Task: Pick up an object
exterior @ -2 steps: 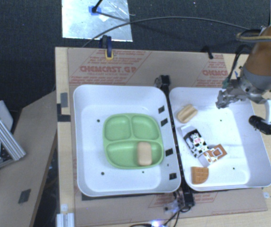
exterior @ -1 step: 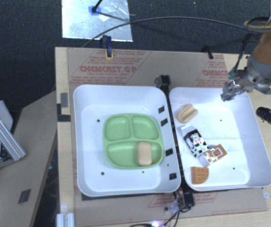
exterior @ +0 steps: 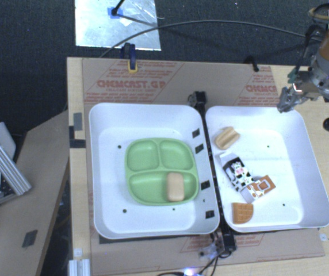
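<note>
Waffle [exterior: 243, 213] at right bin [exterior: 311, 154] near edge; patterned toy [exterior: 246, 179] and bun [exterior: 227, 137] beyond. Gripper [exterior: 286, 101] over far rim, finger state unclear, nothing visibly held.

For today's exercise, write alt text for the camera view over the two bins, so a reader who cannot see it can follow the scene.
Seen from above, the gripper hangs over the far right corner of the right bin, which holds a bread roll, a black-and-white cow-pattern packet, a brown-and-white box and a waffle. The left bin holds a green divided plate with a tan bun.
</note>
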Available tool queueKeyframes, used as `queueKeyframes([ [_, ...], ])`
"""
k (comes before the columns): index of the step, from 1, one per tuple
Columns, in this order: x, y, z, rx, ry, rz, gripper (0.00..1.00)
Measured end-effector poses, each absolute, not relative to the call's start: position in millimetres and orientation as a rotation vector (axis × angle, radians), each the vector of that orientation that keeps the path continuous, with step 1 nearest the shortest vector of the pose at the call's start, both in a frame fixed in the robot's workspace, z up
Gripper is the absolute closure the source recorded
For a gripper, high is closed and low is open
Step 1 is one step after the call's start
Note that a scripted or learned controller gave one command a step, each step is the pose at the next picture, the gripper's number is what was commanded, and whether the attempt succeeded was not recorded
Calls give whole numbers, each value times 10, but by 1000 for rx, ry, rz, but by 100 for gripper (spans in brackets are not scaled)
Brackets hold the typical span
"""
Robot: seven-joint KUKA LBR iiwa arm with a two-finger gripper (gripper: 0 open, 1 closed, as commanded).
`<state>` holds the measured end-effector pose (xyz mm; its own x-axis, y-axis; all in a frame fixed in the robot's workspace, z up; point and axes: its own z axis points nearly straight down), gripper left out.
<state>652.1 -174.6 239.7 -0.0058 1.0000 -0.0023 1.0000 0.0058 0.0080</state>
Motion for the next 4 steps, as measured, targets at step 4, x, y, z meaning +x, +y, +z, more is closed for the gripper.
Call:
queueKeyframes([
  [4,5717,284,2302,2213,2233,1,100],
])
